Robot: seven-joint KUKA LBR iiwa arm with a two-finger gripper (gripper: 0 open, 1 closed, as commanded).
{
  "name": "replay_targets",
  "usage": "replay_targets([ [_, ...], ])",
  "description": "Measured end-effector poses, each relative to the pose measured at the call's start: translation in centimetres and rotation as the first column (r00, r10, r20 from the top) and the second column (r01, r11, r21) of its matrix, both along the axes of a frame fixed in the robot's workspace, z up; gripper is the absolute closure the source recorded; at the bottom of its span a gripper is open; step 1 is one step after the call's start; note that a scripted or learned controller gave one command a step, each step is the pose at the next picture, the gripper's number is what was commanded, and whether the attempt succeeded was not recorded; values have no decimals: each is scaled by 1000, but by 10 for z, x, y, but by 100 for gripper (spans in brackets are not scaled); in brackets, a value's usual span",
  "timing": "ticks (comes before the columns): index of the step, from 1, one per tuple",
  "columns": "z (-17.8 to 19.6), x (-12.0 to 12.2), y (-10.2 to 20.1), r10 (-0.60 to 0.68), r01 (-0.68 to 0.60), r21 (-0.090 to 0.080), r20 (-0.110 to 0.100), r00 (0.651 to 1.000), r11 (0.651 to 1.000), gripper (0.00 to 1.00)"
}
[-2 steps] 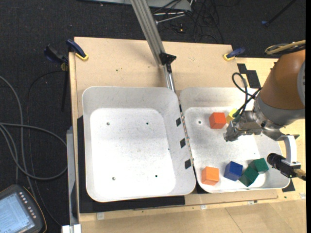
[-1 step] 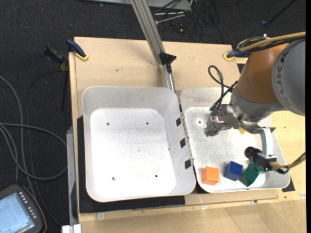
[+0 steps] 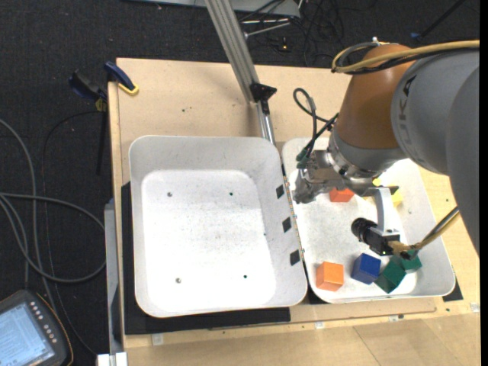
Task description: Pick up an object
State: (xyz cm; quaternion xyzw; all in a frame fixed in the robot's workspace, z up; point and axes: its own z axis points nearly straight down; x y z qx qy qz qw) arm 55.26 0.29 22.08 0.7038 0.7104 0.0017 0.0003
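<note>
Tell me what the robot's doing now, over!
Gripper low in right bin, near its left wall. Nothing seen held. Orange block, blue block, green block loose nearby.

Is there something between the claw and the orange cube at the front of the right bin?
Nothing visible stands in the way. The claw hangs over the rear left part of the right bin; the orange cube lies nearer the front, with bare bin floor between them. The blue cube sits to the cube's right, apart from it.
</note>
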Motion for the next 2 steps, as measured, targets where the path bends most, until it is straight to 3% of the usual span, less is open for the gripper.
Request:
replay_targets([
  [2, 19, 61, 87, -3, 3, 0, 1, 1000, 1000, 100],
])
